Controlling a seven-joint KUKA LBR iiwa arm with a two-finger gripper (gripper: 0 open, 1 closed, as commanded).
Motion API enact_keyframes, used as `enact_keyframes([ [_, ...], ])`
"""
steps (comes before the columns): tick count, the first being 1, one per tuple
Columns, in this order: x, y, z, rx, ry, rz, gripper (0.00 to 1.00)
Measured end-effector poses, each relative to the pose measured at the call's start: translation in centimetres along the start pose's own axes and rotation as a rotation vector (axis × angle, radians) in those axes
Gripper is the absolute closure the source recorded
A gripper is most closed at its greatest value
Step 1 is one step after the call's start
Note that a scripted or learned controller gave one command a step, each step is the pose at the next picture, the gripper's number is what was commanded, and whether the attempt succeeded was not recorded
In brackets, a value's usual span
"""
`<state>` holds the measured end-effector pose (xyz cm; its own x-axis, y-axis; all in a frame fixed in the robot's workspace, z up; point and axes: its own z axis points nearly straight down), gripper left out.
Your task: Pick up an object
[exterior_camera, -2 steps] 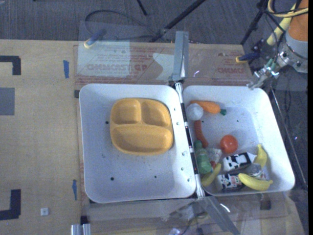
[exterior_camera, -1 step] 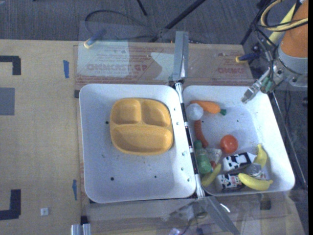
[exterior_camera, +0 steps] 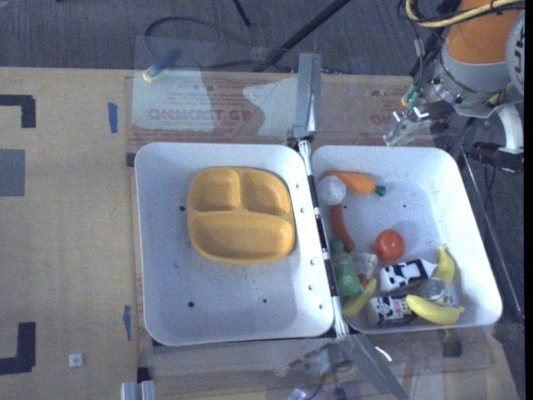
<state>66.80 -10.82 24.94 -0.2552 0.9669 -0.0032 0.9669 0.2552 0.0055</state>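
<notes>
My gripper (exterior_camera: 405, 127) hangs high over the back rim of the right bin (exterior_camera: 433, 173), with nothing seen in it. Below it, the right bin holds an orange carrot (exterior_camera: 358, 182), a white ball (exterior_camera: 331, 190), a red sausage-like piece (exterior_camera: 340, 227), a red tomato (exterior_camera: 389, 244), a green bottle (exterior_camera: 344, 271), a black-and-white carton (exterior_camera: 406, 275) and yellow bananas (exterior_camera: 435, 309) near the front right corner. A yellow divided plate (exterior_camera: 241, 215) lies in the left bin (exterior_camera: 166, 290).
A metal divider (exterior_camera: 306, 98) runs back from the seam between the bins. Clear plastic sheeting (exterior_camera: 208, 98) lies behind the left bin. Cables and tripod legs (exterior_camera: 316, 23) cross the floor at the back.
</notes>
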Motion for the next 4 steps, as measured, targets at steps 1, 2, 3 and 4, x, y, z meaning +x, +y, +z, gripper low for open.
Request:
enact_keyframes([
  [1, 3.5, 0.3, 0.6, 0.004, 0.004, -0.367, 1.00],
  [2, 4.9, 0.5, 3.9, 0.003, 0.004, -0.414, 1.00],
  [3, 12.1, -3.1, 2.2, 0.005, 0.005, -0.241, 1.00],
  [4, 6.0, 1.6, 3.2, -0.004, -0.001, -0.811, 1.00],
])
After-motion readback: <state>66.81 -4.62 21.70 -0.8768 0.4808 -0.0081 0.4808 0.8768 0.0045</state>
